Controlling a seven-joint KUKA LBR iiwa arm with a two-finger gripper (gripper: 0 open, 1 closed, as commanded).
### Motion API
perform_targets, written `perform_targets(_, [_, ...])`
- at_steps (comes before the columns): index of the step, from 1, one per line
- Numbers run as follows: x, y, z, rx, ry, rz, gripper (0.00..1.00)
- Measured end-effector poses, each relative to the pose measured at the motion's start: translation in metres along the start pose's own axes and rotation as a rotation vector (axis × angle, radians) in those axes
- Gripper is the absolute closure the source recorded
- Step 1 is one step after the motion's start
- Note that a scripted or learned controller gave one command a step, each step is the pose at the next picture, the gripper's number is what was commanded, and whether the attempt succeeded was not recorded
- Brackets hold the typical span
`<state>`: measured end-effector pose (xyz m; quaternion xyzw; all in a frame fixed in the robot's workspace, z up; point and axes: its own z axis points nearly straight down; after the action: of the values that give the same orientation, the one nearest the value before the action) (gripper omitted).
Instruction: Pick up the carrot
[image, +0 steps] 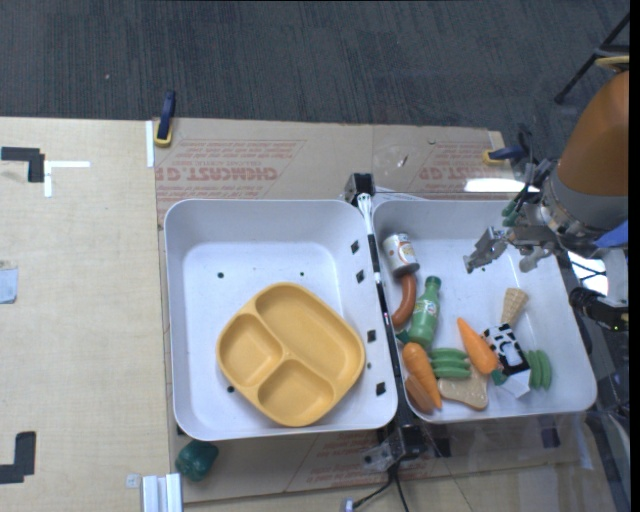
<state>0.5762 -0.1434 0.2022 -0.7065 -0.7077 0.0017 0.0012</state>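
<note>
Well, bench (80, 330): pale board, dark carpet behind.
Gripper (503, 248): fingers apart, above right bin (570, 395).
Carrot (476, 345): lying among toys.

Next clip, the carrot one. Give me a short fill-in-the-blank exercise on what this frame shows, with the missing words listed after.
1. The yellow plate lies in the ____ bin of the camera view.
2. The plate has ____ compartments.
3. The pincer hangs above the right bin, and between it and the carrot lies a small ____ of pale tan.
4. The green bottle lies right beside a reddish-brown ____.

Missing words: left; three; cone; sausage
</note>
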Motion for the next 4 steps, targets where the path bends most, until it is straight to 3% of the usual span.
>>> perform_targets(1, [-0.014,-0.065,0.111,-0.005,-0.001,-0.188,0.0])
perform_targets(2, [-0.015,-0.063,0.101,-0.011,-0.002,-0.181,1.0])
perform_targets(3, [-0.015,-0.063,0.101,-0.01,-0.002,-0.182,0.0])
perform_targets(4, [-0.011,-0.095,0.109,-0.009,-0.002,-0.418,0.0])
